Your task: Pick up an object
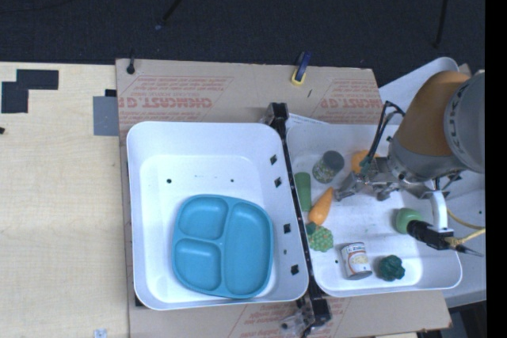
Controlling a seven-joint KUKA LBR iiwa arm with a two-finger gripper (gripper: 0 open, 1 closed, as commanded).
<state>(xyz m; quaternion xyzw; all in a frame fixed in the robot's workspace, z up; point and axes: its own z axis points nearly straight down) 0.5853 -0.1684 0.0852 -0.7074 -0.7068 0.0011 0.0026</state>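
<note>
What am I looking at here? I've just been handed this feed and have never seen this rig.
One fixed camera looks down at a slant on a bench with two white bins. The grey arm with the orange band reaches in from the right; its gripper hangs low over the right bin. That bin holds a carrot, a green cylinder, a grey-green round thing, a small can, and green toys. The left bin holds a blue divided plate. I can't tell whether the gripper holds anything.

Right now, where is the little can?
The can stands in the right bin, near its front edge, between the green broccoli on its left and a dark green toy on its right.
</note>
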